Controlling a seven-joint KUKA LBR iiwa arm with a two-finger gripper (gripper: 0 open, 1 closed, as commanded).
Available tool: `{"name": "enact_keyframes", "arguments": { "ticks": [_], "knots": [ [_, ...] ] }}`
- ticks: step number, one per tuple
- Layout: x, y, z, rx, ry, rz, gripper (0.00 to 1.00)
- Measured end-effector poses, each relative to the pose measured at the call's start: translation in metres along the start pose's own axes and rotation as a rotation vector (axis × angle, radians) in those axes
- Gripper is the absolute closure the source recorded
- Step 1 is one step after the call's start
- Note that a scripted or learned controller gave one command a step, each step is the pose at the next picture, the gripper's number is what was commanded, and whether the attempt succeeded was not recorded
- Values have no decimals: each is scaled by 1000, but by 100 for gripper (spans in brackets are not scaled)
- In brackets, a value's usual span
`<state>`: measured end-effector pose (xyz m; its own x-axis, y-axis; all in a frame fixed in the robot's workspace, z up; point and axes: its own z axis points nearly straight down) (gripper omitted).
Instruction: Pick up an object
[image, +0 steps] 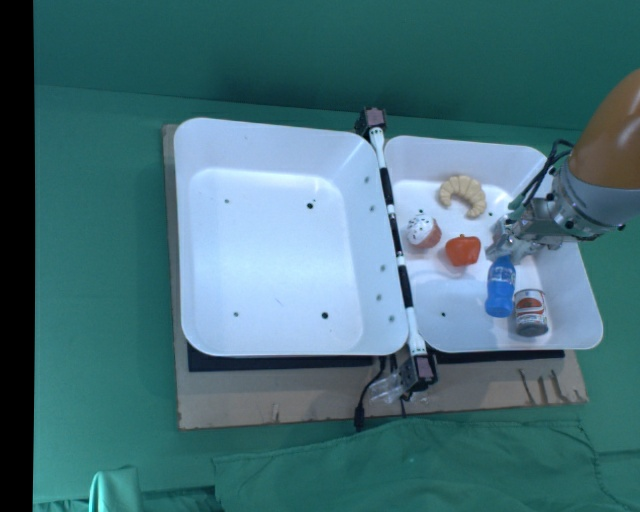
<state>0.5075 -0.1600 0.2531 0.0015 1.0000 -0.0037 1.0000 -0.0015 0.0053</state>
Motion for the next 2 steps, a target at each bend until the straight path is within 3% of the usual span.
{"name": "enact_keyframes", "arguments": {
  "ticks": [2],
  "knots": [
    [-4,-2,-124,-1,-1,1,100]
  ]
}}
